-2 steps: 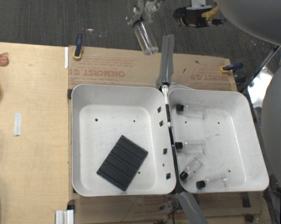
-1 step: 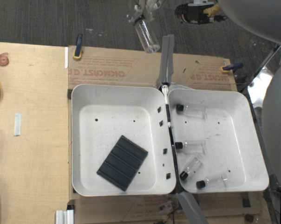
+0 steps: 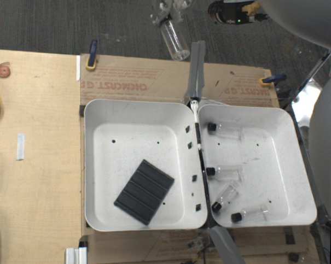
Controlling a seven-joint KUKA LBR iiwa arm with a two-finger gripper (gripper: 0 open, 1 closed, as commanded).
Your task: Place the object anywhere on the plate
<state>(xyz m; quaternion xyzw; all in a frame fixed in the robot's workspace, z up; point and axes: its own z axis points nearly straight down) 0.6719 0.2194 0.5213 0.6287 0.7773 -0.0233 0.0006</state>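
Note:
A black ribbed plate [image 3: 145, 192] lies flat and slanted in the left bin [image 3: 99, 153], toward its front. At the top of the view my gripper [image 3: 170, 14] hangs high over the far edge of the bench. It is shut on the upper end of a clear vial [image 3: 176, 41]. The vial slants down and to the right from the fingers, above the cardboard behind the two bins and far from the plate.
The right bin [image 3: 284, 161] holds several clear vials with black caps, such as one near its back left [image 3: 223, 129] and one at its front [image 3: 249, 214]. A grey divider post [image 3: 196, 70] stands between the bins. Clamps hold the cardboard at the back.

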